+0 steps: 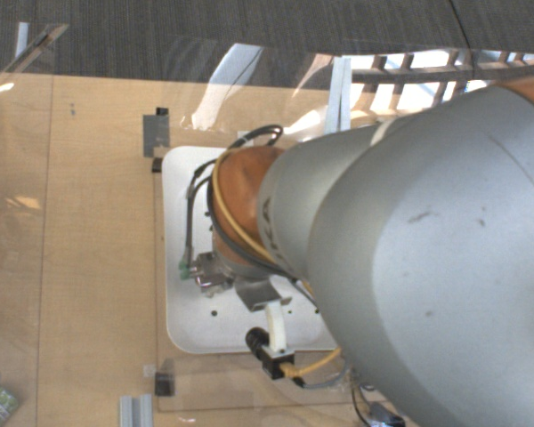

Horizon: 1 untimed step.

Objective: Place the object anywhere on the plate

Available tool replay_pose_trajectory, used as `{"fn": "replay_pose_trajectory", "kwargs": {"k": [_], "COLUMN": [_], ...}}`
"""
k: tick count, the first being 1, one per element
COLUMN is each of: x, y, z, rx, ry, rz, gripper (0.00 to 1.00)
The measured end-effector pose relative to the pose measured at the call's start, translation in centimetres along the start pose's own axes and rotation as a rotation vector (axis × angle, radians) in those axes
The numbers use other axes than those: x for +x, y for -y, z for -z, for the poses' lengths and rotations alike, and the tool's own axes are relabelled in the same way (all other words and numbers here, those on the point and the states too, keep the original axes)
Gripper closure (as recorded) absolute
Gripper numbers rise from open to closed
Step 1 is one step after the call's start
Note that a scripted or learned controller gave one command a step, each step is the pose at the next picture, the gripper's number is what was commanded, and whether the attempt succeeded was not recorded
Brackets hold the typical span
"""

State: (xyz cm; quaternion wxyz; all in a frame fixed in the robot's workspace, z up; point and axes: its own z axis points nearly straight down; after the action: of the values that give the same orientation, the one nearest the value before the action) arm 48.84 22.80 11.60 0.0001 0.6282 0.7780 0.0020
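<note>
The gripper [215, 278] hangs low over the left part of a white bin [180, 238], but the wrist hides it, so we cannot tell its state. We see the grey arm [409, 256] with its orange band [240, 185] covering most of the bin, and we cannot make out the object or plate.

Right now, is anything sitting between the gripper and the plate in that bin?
I cannot tell. The arm hangs low over the white bin and covers most of its floor, hiding the space under the wrist. The bare strip of the bin along its left side holds nothing that would block a move.
</note>
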Motion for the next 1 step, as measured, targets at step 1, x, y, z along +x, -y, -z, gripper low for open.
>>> {"fn": "replay_pose_trajectory", "kwargs": {"k": [1], "x": [-0.04], "y": [-0.19], "z": [1.06], "rx": [-0.003], "ry": [-0.001], "rz": [0.000], "gripper": [1.00]}}
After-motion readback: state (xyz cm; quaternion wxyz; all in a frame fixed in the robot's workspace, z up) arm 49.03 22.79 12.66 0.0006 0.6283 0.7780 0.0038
